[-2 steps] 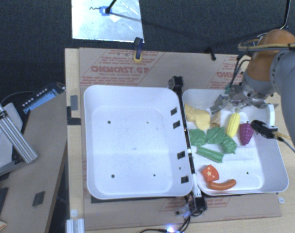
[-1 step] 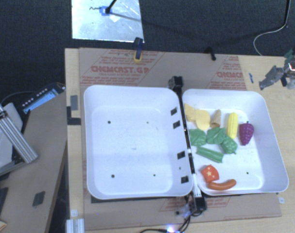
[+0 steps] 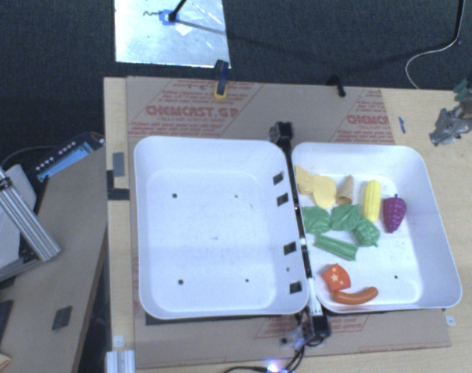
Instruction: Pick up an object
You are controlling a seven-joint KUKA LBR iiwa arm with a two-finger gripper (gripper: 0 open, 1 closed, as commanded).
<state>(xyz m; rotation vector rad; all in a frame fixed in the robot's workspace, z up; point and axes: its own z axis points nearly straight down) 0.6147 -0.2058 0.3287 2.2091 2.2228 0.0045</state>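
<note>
Two bins; jaws beyond right bin (opening unclear).

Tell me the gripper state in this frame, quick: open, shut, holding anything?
Gripper: at the far right edge, off the bench, well clear of the right bin; open or shut cannot be told, and nothing shows in it.

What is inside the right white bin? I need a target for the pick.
The right white bin holds a yellow corn cob, purple grape bunch, green leafy pieces, red-orange sausage and other toy foods. Anything beneath the overlapping green pieces is hidden.
</note>
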